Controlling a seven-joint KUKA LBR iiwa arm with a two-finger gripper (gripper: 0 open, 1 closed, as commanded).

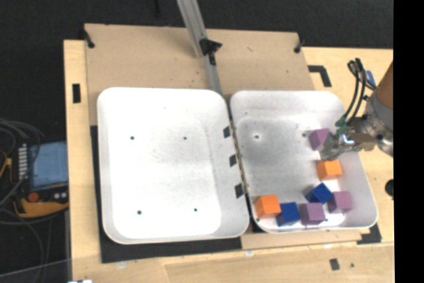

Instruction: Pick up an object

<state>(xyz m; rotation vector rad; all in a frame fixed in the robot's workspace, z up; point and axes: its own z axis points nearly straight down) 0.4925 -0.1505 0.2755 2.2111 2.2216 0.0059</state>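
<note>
The right bin [278, 142] holds several small blocks. A purple block [318, 138] lies near its right wall, with an orange block [329, 169] just in front of it. Along the front edge sit an orange block [267, 205], a blue block [288, 213] and a purple block [312, 213]. Another blue block [320, 193] and a purple block [342, 201] lie at the front right. My gripper [336, 146] hangs low over the bin's right side, right beside the far purple block and just above the orange one. No block is seen held in it.
The left bin [106, 103] lies beside the right one. A slanted metal post [189, 3] rises behind the bins. Cables and a blue box [50, 166] sit off the bench at the left.
</note>
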